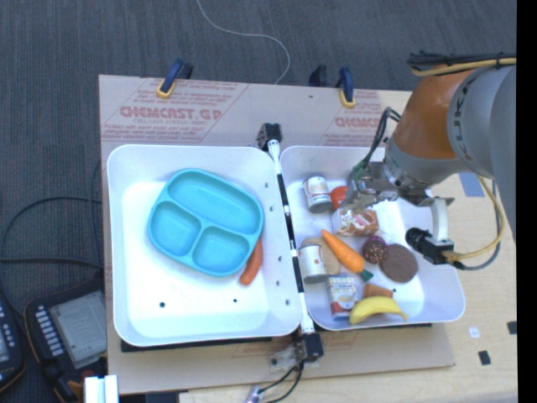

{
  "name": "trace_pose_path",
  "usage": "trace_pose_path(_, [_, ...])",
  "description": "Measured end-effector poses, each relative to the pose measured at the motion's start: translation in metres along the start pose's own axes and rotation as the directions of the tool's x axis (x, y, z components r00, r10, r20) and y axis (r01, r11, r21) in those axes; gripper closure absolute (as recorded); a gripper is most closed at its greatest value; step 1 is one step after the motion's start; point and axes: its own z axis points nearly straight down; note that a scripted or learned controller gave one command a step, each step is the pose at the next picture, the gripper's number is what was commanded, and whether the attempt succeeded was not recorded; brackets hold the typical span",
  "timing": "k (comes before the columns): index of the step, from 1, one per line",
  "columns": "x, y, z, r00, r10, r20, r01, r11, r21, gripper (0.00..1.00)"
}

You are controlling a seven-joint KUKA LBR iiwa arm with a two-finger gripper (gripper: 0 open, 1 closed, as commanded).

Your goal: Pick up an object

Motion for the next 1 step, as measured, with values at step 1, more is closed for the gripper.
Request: trace_pose_path(1, [0.0003,0.0006,-0.0096,1.0,-0.001,0.0,0.001,1.0,0.0,1.0])
